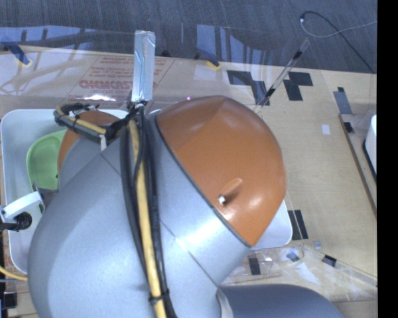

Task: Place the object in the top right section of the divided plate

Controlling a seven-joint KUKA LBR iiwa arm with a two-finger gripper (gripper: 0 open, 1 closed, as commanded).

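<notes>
My arm [106, 244] crosses the middle of the camera view, its grey body and orange band [225, 158] covering most of both bins. To its left, a light green plate [43, 161] lies in the left bin [10, 121], with just its left part showing. An orange-brown shape [86, 120] sits just right of the plate's top edge, largely hidden by the arm and a cable loop; I cannot tell what it is.
Black and yellow cables [142, 211] run down the arm. A strip of silver tape [144, 65] stands at the back edge between the bins. A corner of the right bin [282, 234] peeks out under the orange band. Bare cardboard bench [325, 164] lies to the right.
</notes>
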